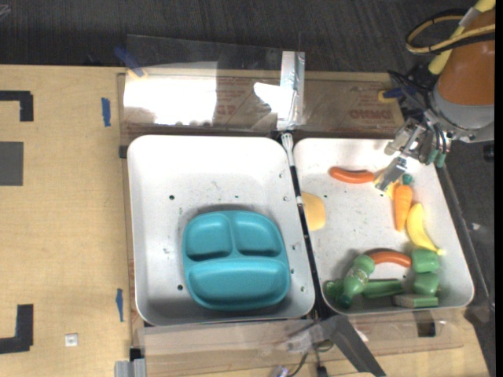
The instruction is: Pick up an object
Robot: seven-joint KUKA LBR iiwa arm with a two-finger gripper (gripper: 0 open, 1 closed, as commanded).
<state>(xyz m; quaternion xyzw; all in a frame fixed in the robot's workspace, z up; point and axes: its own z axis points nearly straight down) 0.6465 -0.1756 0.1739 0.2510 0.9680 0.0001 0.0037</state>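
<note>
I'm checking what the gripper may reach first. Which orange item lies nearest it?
The carrot, directly below the gripper; the orange sausage lies farther left, the other lower by the green toys.

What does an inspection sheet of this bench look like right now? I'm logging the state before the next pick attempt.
Surface: two shallow white bins side by side, left bin and right bin, on a cardboard-covered bench.
Job's things: in the right bin, an orange sausage-shaped toy, a carrot, a banana, a pale yellow piece at the left wall, and a heap of green toys near the front.
Clutter: a teal divided tray in the left bin.
Grippers: gripper hangs over the right bin's far right corner, beside the carrot; nothing seen held.
Cables: yellow and black cables loop behind the arm.
Surroundings: clear plastic panel behind the bins; blue tape marks on the cardboard.
</note>
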